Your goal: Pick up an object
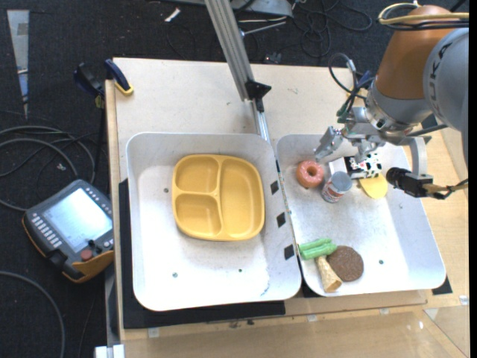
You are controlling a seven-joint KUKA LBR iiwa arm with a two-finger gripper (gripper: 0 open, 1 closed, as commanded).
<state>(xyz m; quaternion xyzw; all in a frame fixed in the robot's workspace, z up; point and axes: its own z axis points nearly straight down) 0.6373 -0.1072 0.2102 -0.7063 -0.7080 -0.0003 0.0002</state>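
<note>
Far left, a teach pendant [67, 230] lies on the floor, off the table [186, 88], nothing for me there. Now the left bin [149, 274]: one yellow divided tray [219, 197] sits flat in its middle. Crossing the seam into the right bin [417, 267], here's where the pickings are. Near the front edge a green piece [317, 247] lies beside a cone [329, 273] and a brown round cookie [346, 263], all three bunched and touching. Further back, a pink doughnut [310, 174] sits close to the seam, and just to its right a small can [337, 187], with a yellow piece [375, 186] beyond it.

My tool [349, 149] hangs over that back cluster, above and between doughnut and can. Its fingers look spread, with nothing between them that I can make out. So I judge this as the approach step: positioned over a target, no grasp made yet. The can seems the likeliest candidate. Next move calls for a straight descent with the fingers straddling one item only, because doughnut and can sit near enough that a finger could land on the wrong one and knock it aside.
</note>
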